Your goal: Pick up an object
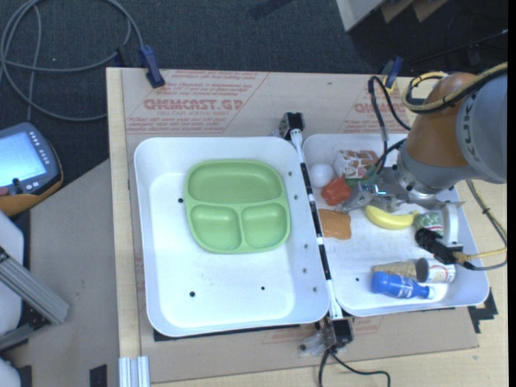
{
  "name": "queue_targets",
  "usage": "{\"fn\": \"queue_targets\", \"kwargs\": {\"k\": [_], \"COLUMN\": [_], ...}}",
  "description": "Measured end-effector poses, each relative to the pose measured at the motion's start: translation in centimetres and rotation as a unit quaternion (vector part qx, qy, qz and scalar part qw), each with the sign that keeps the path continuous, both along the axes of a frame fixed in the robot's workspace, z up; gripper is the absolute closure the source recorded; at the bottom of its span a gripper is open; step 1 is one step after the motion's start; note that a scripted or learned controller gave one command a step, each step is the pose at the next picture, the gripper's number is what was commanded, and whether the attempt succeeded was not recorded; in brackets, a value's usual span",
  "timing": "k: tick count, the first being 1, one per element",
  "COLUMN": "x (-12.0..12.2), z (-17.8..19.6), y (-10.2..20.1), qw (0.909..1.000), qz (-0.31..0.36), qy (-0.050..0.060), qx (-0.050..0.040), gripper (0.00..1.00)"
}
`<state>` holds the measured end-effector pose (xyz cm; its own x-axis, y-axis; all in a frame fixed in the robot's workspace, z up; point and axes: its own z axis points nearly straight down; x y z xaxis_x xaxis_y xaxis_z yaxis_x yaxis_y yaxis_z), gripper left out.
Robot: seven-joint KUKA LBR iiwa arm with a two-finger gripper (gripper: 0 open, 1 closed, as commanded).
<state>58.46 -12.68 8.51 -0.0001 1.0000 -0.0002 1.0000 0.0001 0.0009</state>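
Right white bin [472,285] on my desk: pincer [377,189], grip state indiscernible, just left of curved yellow plastic banana [389,217].

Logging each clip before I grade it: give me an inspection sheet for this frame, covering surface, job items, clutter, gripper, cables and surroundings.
Surface: bench with printed board; left bin and right bin side by side.
Job's things: right bin holds banana, red object, white ball, orange-brown piece, blue bottle, printed packet.
Clutter: green divided plate in left bin.
Gripper: gripper low over right bin beside red object; finger state unclear.
Cables: grey loop on floor; black and yellow leads at arm.
Surroundings: handheld screen at left, dark carpet.
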Motion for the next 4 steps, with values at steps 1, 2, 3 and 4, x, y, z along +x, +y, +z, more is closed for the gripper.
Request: {"fn": "queue_targets", "kwargs": {"k": [1, 2, 3, 4], "x": [4.2, 6.9, 6.8, 6.9], "z": [0.0, -0.7, -0.7, -0.7], "y": [3.2, 1.0, 2.0, 1.4], "qw": [1.0, 0.9994, 0.9994, 0.9994], "qz": [0.0, 0.003, 0.001, 0.003], "qy": [0.0, 0.034, 0.034, 0.034], "qx": [0.0002, 0.0022, -0.0015, 0.0026], "gripper": [0.0, 0.0, 0.0, 0.0]}}
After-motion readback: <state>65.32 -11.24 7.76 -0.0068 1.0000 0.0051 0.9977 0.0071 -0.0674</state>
